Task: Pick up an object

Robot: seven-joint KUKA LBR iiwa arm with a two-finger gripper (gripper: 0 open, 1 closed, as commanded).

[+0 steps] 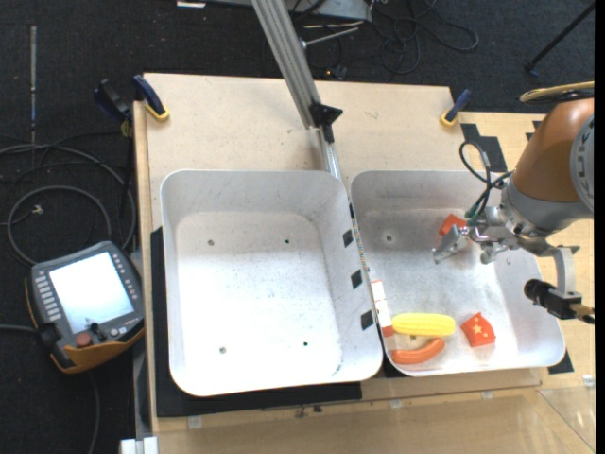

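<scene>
Nearest edge: the closest things to my camera are an orange sausage-like piece and a yellow corn cob touching it, both against the near wall of the right bin, below and to the left of the claw.
Claw: my gripper hangs over the middle of the right bin, its metal fingers pointing left. I cannot tell whether they are spread or pressed together, and I see nothing clearly between them.
Just beside the claw: a small orange-red object sits right at the upper side of the fingers; I cannot tell if it touches them.
Below the claw: a red block with a pale mark lies near the front right corner of the bin, just right of the corn.
Arm: the grey wrist with its orange band comes in from the right of the claw.
Left of the claw: the left bin adjoins the right one.
Far left: a teach pendant rests on the floor, well apart from the claw.
</scene>
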